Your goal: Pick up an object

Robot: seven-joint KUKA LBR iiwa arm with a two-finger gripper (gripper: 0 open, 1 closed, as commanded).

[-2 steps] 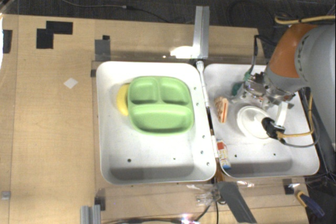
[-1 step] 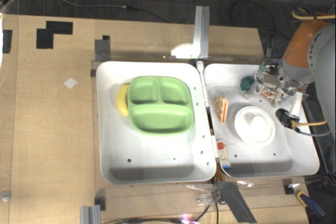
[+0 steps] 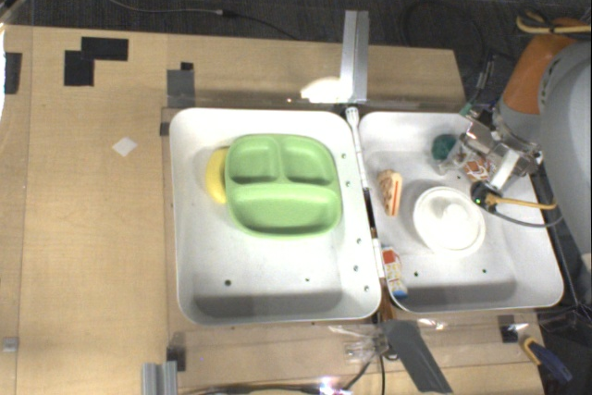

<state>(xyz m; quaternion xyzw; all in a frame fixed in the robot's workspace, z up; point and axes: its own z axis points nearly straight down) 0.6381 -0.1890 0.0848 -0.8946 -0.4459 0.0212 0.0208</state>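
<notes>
In the right bin (image 3: 518, 277), a small teal object (image 3: 444, 146) lies at the far side. My gripper (image 3: 470, 158) hangs just to its right, close to it or touching it; I cannot tell which. A round white bowl (image 3: 449, 217) sits in the middle of this bin, in front of the gripper. Left of the bowl lies a tan and orange piece (image 3: 390, 191). A small red and white tube (image 3: 392, 269) rests against the bin's left wall. The left bin (image 3: 259, 291) holds a green divided plate (image 3: 282, 183), and a yellow object (image 3: 215, 175) sticks out from under its left side.
A metal post (image 3: 355, 60) stands behind the seam between the bins. Cables (image 3: 518, 203) trail from the wrist over the right bin's right side. The wooden bench (image 3: 83, 227) stretches to the left of the bins.
</notes>
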